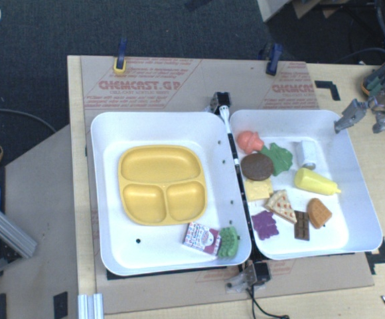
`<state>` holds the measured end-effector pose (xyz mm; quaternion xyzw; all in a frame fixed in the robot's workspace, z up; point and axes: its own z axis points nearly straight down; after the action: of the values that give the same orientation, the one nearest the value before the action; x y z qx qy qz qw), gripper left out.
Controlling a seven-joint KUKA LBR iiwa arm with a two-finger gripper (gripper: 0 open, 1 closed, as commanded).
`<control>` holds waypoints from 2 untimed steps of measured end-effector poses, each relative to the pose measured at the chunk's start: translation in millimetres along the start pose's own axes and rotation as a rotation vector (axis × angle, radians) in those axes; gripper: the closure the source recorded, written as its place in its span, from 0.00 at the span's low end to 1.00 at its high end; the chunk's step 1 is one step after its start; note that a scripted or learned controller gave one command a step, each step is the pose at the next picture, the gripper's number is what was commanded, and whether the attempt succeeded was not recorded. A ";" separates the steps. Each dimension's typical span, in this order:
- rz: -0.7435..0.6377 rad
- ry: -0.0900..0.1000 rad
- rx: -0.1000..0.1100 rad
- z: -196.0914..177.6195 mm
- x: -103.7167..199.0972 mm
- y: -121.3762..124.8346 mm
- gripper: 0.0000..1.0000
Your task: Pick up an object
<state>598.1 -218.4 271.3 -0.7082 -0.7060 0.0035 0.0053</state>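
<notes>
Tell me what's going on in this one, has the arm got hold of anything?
Nothing is held yet. The gripper hangs at the upper right edge of the right bin, its jaws holding nothing. The toy food lies loose in that bin, among it a yellow piece, a brown disc and a green piece. The left bin holds a yellow divided plate and a small pink carton.
</notes>
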 end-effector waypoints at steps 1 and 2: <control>-0.003 -0.003 -0.013 -7.8 0.8 2.2 0.00; -0.003 0.000 -0.006 55.7 3.6 1.0 0.00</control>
<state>598.4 -214.7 215.6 -0.7070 -0.7072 0.0016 0.0032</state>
